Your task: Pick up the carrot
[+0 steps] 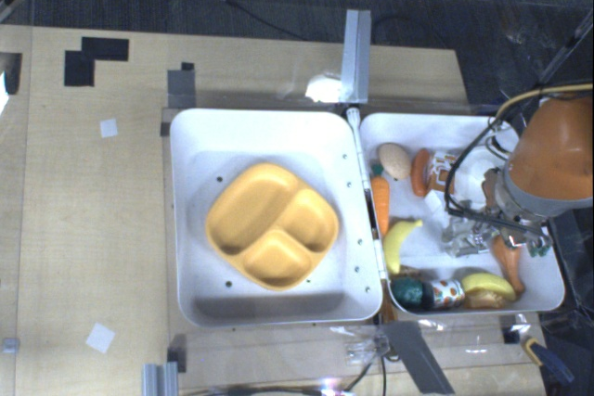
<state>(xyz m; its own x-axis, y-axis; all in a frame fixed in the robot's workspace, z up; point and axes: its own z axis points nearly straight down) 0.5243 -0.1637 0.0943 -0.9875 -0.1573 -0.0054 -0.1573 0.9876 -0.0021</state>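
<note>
The carrot [380, 204] lies along the right bin's [553, 297] left wall; stiff, light, smooth, best gripped mid-length. Tool [467, 239] state: cannot tell.

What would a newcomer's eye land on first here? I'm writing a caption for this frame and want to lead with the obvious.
First the yellow divided plate, alone in the middle of the left bin. Next the arm's orange band at the right, over the right bin, which is crowded with toy food. There a carrot lies along the bin's left wall, beside a banana.
</note>
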